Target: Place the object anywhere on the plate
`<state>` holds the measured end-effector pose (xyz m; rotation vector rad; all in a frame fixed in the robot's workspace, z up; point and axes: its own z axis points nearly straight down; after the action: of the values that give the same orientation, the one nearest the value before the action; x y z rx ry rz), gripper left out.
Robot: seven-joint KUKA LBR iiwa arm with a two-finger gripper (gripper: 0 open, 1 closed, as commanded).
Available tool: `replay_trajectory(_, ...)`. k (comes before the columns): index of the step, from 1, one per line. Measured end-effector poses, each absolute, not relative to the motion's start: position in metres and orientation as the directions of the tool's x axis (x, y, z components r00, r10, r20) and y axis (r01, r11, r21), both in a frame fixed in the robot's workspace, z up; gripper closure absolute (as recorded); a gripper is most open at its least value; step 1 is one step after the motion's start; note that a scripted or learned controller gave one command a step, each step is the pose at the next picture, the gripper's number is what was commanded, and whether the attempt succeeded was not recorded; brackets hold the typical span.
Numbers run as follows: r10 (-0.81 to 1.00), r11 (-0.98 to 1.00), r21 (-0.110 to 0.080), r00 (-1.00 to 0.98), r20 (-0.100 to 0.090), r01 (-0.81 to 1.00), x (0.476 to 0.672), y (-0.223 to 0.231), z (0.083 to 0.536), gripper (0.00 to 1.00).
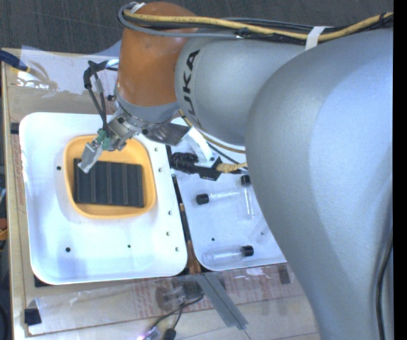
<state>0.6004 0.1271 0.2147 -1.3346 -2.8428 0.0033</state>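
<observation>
No object lay on the plate (71, 202), so the likely candidates were three clear tubes with black caps in the right bin (221, 225). The first tube (214, 197) lay near that bin's 10 o'clock, and the second tube (248, 198) lay just beside it toward 12 o'clock. The third tube (226, 256) was well apart from them, at about 6 o'clock. Such tubes were probably light, stiff and slick. They would also roll if nudged, and could crack under a hard squeeze. The safest hold would be across the middle of the barrel, square to its length, rather than on the cap. The yellow-rimmed plate, with a dark ribbed centre, sat in the upper half of the left bin (47, 250). The gripper (88, 161) hung over the plate's 11 o'clock rim, far from all three tubes. Something small and pale showed at its tip, but it was too blurred to say whether that was an object or part of the tool. Whether the gripper was spread or pressed together could not be told. The grey arm (274, 76) crossed above the right bin from 3 o'clock and hid that bin's far side.
</observation>
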Motion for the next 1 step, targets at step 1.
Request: replay_trajectory(1,0.652,0.758,-0.004,-0.758,0.003,0.652,0.6035,0.1401,0.1894,0.00)
